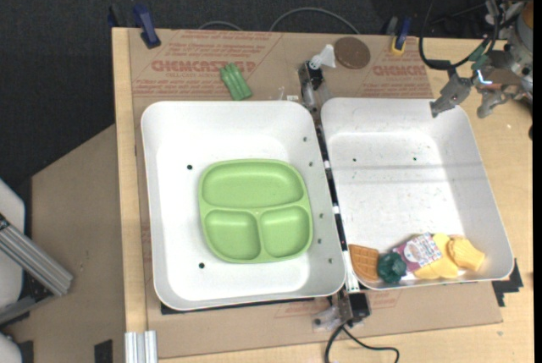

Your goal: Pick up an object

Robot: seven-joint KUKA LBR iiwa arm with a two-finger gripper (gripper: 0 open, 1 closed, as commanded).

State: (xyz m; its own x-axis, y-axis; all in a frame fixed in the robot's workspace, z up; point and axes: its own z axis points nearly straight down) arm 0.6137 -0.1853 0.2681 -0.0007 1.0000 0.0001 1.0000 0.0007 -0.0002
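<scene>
The pincer (472,101) hangs at the far right, its two fingers (446,99) spread apart, holding nothing.

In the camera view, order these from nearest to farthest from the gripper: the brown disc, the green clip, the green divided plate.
Gripper at upper right.
1. Brown disc, on the bench behind the bins.
2. Green divided plate, in the left bin; close with the clip.
3. Green clip, behind the left bin.
</scene>
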